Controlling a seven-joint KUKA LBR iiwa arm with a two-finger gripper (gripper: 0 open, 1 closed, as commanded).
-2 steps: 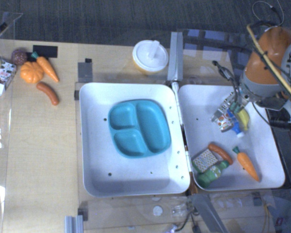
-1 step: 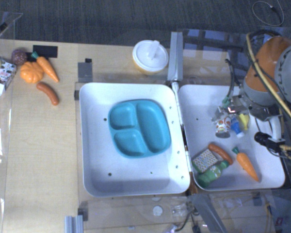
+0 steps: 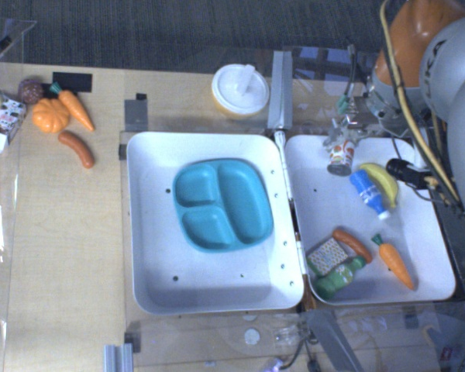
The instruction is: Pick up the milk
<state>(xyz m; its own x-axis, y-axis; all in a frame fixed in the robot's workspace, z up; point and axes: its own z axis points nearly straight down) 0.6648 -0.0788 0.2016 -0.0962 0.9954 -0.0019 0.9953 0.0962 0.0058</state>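
A small white container with red print [image 3: 341, 156], which I take for the milk, stands upright in the right bin [image 3: 438, 289] near its far left corner. My gripper [image 3: 346, 127] hangs directly over it, its tip close to the container's top. From this view I cannot make out whether there is contact. The grey arm with its orange band [image 3: 418, 22] reaches in from the upper right.
The right bin also holds a blue bottle [image 3: 369, 192], a banana [image 3: 385, 180], a carrot [image 3: 395, 263], a sausage [image 3: 352, 243], a grey box [image 3: 327, 255] and a green item [image 3: 338, 279]. A blue divided plate [image 3: 222, 204] lies in the left bin. A spotted carton [image 3: 3, 119] and toy food lie at the far left.
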